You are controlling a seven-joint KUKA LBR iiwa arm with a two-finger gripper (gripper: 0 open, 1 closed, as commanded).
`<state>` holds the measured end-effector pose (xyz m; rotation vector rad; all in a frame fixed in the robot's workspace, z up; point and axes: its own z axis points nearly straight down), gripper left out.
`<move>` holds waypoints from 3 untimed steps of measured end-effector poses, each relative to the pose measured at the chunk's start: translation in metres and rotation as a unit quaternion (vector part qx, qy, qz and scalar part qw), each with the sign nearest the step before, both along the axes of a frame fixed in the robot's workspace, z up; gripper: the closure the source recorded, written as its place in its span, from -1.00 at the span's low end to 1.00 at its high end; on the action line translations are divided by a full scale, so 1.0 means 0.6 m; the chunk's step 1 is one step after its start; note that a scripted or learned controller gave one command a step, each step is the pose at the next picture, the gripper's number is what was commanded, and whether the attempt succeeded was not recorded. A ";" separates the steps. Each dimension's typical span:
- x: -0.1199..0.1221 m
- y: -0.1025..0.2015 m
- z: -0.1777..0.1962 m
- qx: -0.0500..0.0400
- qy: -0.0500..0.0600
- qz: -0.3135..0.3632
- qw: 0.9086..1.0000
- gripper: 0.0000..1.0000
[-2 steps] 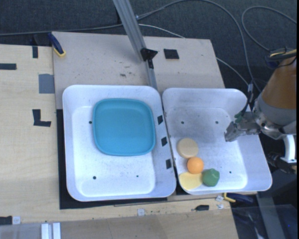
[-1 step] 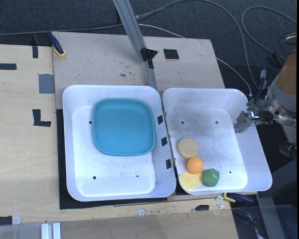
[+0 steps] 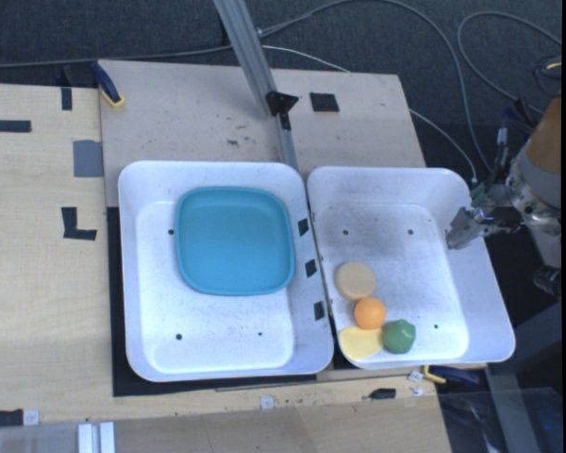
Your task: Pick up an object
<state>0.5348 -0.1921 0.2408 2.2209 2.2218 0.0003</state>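
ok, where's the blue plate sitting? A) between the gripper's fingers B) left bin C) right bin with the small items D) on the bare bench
B: the blue plate lies flat in the left bin, while the right bin holds the orange ball, green ball and two pale pieces; the gripper is over at the right bin's far edge.

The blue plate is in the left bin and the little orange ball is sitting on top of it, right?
Not quite. The blue plate is in the left bin, but the camera view shows the orange ball in the right bin, among the other small things.
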 end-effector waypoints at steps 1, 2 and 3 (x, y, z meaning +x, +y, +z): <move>0.012 0.099 -0.015 0.001 0.001 0.002 1.000 1.00; 0.029 0.181 -0.005 0.001 0.000 0.002 1.000 1.00; 0.039 0.280 -0.018 0.000 0.001 0.002 1.000 1.00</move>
